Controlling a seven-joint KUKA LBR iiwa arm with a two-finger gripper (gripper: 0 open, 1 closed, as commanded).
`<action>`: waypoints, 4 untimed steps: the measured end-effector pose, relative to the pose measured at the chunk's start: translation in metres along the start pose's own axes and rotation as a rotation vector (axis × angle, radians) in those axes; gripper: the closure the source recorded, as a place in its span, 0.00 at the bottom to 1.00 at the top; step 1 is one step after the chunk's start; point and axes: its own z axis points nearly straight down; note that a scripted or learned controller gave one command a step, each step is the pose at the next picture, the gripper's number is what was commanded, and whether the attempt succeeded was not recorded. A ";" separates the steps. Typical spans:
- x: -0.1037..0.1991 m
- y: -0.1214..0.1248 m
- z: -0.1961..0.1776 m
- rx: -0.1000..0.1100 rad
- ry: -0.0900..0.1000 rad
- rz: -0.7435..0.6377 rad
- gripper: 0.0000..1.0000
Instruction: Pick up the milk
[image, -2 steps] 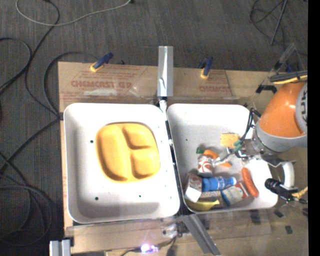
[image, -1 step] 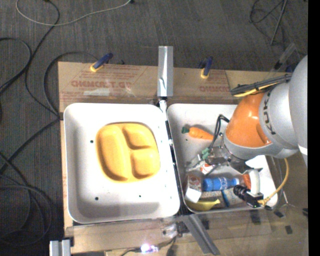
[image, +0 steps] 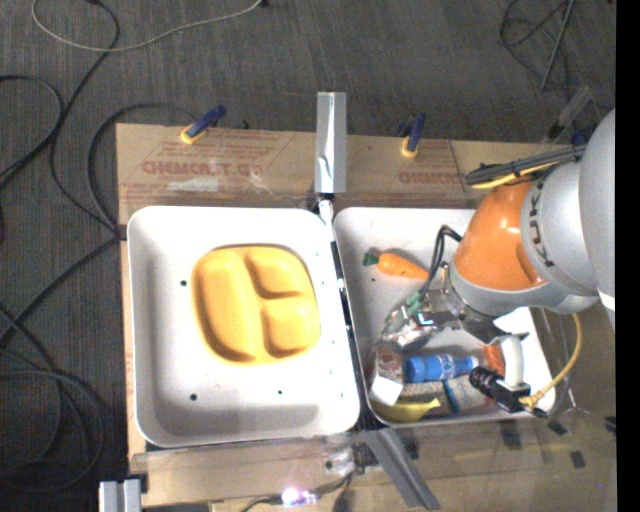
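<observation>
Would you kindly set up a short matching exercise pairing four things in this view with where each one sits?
Things:
1. yellow tray
2. carrot
3. banana
4. gripper

Places:
A. far part of the right bin
B. near edge of the right bin
C. over the middle of the right bin
D. in the left bin

Pairs: 1-D, 2-A, 3-B, 4-C

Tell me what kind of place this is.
Likely a robotics lab test bench: two shallow white plastic bins on clamped cardboard, loose black cables on carpet, and a grey-and-orange robot arm over toy groceries.
</observation>
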 end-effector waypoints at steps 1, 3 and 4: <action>0.000 0.000 0.000 0.000 0.000 0.000 0.00; -0.043 0.028 -0.049 0.008 -0.003 -0.245 0.00; -0.040 -0.024 0.001 0.006 0.000 -0.583 0.00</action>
